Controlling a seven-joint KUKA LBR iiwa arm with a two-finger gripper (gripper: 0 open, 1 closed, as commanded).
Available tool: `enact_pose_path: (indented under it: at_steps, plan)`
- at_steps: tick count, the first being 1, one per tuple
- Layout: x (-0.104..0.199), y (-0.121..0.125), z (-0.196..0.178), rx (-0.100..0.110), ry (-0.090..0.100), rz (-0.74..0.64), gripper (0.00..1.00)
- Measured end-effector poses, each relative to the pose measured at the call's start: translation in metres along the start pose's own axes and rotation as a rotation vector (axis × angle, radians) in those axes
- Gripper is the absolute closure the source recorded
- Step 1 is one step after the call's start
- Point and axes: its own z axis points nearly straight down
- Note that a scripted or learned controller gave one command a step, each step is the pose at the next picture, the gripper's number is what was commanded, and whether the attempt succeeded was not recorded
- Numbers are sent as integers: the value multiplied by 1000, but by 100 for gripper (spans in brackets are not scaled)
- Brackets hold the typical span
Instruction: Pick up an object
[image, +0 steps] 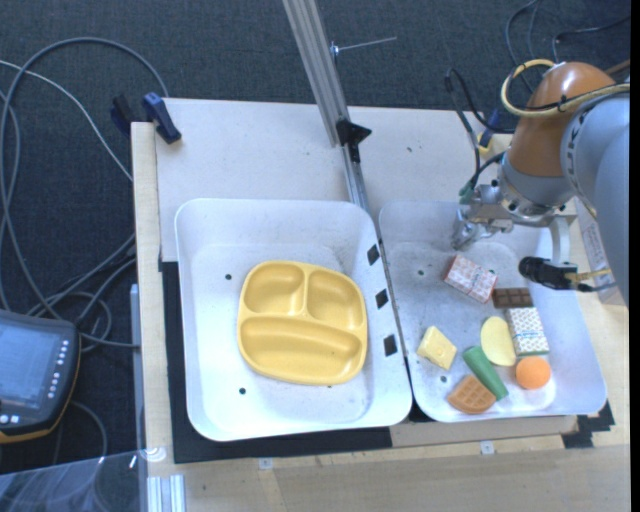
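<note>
Yellow divided plate (300, 322) is sitting in the left bin (200, 225), well apart from the action. Taking the red-and-white checkered packet (470, 277) in the right bin (420, 225) as landmark: the gripper (470, 232) is hanging just above and beyond it, tip low over the bin floor, nothing showing between its tips. Fingers too small and shadowed here, can't tell if they're apart or together. Packet's long axis is running diagonally, upper-left to lower-right. Brown bar (512, 297) is lying just right of the packet; yellow wedge (437, 347), green stick (484, 374) and orange ball (533, 373) are clustering nearer the camera than it. Judgement: packet is the nearest candidate, needing a short move toward the camera, jaws set across its short side.
</note>
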Motion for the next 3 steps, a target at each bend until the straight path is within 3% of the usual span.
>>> enact_pose_path:
  at_steps: [2,3]
  plan:
    - [-3,5,-100,-6,-2,0,100]
    - [55,0,-96,3,3,-5,100]
